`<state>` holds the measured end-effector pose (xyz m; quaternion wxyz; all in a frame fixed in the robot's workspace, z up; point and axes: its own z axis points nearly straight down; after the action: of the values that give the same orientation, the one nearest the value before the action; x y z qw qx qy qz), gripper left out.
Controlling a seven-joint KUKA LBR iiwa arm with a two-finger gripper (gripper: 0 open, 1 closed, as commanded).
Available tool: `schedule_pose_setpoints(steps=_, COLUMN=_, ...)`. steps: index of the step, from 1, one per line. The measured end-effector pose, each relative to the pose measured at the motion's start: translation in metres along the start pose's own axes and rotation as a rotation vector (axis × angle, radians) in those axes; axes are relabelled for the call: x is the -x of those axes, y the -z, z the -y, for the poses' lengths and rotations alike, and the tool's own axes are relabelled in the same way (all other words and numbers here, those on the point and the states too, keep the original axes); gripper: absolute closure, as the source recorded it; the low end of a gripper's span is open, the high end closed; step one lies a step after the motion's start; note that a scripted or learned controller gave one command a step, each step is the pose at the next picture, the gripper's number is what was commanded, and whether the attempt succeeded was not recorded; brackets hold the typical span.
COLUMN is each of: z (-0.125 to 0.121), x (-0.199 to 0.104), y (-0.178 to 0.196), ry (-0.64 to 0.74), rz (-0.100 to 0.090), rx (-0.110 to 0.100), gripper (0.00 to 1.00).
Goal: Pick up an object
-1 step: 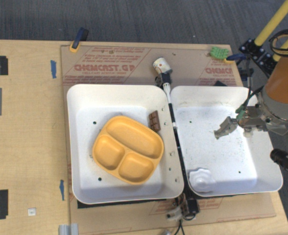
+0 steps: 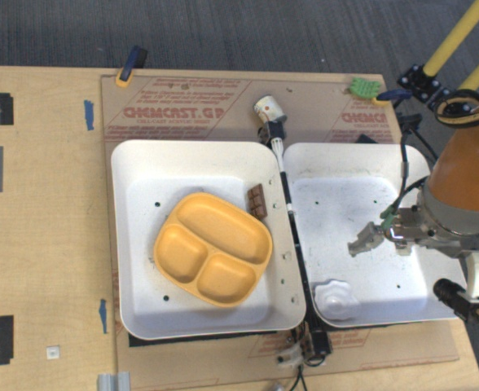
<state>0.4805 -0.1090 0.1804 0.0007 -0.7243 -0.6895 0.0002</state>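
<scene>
Nearest the camera, a small clear plastic cup-like object (image 2: 334,297) is seen lying at the front edge of the right white bin (image 2: 337,186), pale and hard to make out. Over the same bin, toward its right side, the gripper (image 2: 362,243) is held above the bare floor, with nothing seen between its tips; whether it is spread or closed cannot be told. A yellow three-compartment plastic tray (image 2: 213,248) is found in the left white bin (image 2: 142,218), with a small brown block (image 2: 257,201) just beside its upper right rim. No object is judged lifted yet, so the whole pick is left: descent, closing and raising
</scene>
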Motion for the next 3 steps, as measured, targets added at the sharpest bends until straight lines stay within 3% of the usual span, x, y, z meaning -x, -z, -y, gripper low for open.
schedule_pose_setpoints(steps=1, z=0.001, x=-0.007, y=-0.094, ry=-0.085, rz=0.000, rx=0.002, gripper=0.00)
schedule_pose_setpoints(steps=3, z=-0.130, x=0.024, y=-0.095, ry=-0.194, rz=0.001, rx=0.003, gripper=0.00)
